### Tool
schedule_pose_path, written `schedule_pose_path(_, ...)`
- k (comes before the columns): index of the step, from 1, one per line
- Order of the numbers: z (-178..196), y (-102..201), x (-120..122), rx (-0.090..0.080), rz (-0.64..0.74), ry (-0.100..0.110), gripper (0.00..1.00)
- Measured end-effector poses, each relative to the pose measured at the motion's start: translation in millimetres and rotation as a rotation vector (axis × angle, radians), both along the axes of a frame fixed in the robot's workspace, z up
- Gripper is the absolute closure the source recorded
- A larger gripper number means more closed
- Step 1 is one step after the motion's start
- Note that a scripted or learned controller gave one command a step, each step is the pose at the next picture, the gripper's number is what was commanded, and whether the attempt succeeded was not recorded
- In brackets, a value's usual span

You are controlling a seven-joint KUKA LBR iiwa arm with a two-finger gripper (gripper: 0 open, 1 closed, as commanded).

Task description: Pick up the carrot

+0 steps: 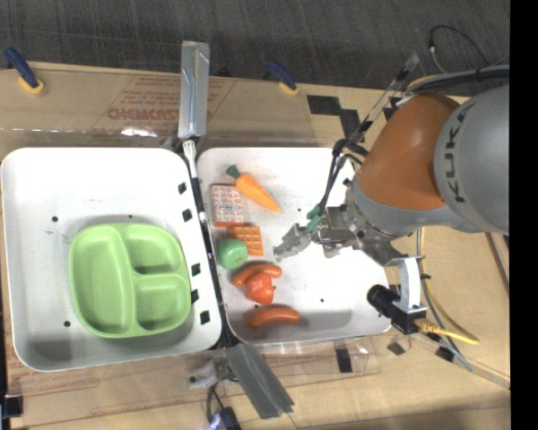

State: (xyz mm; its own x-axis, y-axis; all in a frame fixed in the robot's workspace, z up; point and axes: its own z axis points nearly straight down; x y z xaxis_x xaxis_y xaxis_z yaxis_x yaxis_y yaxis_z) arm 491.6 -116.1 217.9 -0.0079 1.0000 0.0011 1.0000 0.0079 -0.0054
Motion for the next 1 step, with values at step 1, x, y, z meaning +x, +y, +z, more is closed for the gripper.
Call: schedule_pose_path(1, -17.2, 3.0, 84.1, -0.001, 0.003, 0.0, 0.0)
